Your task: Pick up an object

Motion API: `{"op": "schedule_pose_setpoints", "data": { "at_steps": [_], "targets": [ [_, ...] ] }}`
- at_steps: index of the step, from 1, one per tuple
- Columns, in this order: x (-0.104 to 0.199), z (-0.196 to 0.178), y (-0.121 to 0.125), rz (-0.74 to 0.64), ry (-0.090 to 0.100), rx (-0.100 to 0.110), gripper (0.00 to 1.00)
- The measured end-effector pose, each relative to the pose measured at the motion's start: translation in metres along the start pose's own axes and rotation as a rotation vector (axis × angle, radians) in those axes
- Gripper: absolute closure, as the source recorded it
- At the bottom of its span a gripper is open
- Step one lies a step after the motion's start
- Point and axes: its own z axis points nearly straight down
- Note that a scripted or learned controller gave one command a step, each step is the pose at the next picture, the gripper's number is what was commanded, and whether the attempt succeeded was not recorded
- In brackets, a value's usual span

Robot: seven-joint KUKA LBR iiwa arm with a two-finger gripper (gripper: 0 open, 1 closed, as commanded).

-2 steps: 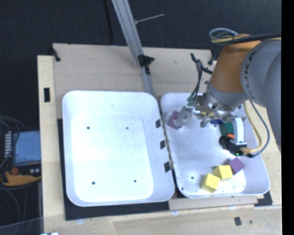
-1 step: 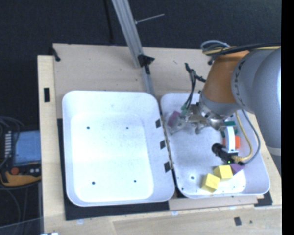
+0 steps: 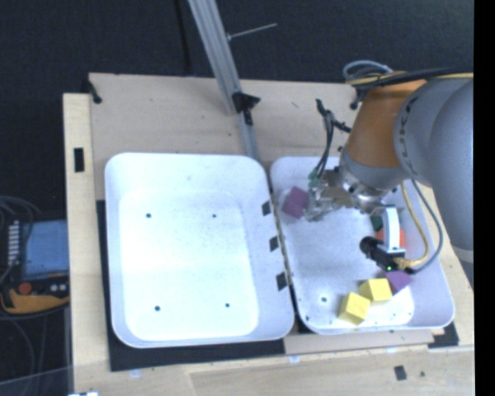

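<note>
At the near edge of the right bin (image 3: 445, 308) lie two yellow blocks (image 3: 365, 299) beside a purple piece (image 3: 398, 280), and further back the gripper (image 3: 315, 205) is over the same bin, closed on a mauve block (image 3: 294, 202) near the bin's left wall.

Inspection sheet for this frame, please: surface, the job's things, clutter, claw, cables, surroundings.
Surface: wooden bench bearing two white bins, left bin and right bin.
Job's things: mauve block at the right bin's upper left; two yellow blocks and a purple piece near its lower edge; an orange-red item, partly hidden.
Clutter: nothing seen.
Claw: claw low over the right bin, beside the mauve block; grasp not discernible.
Cables: black cable looping off the wrist.
Surroundings: metal pole; handheld controller at left.
</note>
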Motion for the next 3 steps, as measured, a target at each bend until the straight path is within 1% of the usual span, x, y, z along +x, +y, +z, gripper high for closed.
{"op": "schedule_pose_setpoints", "data": {
  "at_steps": [1,3],
  "targets": [
    [-0.008,-0.06,0.007,-0.003,-0.001,-0.002,1.0],
    [-0.007,-0.151,0.015,-0.013,0.0,-0.002,1.0]
  ]
}}
